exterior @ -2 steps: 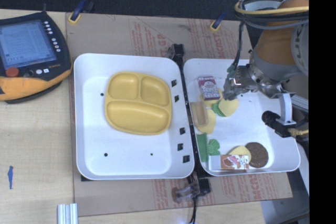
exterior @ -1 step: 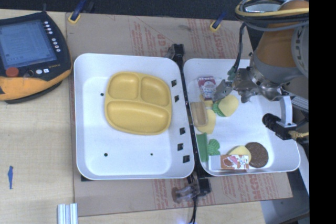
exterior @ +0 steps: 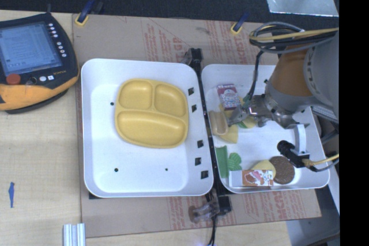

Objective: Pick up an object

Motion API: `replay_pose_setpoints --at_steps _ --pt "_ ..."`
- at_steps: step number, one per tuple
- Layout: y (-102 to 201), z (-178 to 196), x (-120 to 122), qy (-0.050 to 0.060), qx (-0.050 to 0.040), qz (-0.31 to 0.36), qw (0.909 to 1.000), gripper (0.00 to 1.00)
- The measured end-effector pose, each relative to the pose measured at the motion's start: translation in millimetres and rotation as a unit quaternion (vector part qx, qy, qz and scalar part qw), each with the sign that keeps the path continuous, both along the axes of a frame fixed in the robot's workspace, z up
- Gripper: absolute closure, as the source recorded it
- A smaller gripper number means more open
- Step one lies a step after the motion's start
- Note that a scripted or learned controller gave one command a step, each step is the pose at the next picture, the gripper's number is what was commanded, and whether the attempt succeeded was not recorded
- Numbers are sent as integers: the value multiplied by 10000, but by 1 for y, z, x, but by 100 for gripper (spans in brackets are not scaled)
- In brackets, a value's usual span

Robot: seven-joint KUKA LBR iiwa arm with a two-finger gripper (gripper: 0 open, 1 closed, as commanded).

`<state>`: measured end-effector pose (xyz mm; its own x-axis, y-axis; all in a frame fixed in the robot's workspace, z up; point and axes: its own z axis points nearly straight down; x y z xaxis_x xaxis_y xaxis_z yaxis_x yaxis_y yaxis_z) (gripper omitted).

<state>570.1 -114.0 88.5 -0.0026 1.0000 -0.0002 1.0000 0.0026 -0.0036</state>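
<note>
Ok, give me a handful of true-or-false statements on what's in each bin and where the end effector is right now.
1. The yellow divided plate lies in the left bin. True.
2. The end effector is over the left bin. False: it is over the right bin, among the small items there.
3. A red-labelled packet lies near the right bin's far edge. True.
4. The brown round item sits on the yellow plate. False: it lies in the right bin's near corner.
5. The green item is in the right bin. True.
</note>
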Motion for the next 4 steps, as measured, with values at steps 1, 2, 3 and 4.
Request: replay_pose_setpoints --at_steps 1,2,3,4 --pt "10 4 39 65 -33 20 10000 0" --pt "-3 4 85 68 22 28 10000 0" --pt "13 4 84 58 -15 -4 10000 0" --pt "-37 4 84 56 27 -5 10000 0"
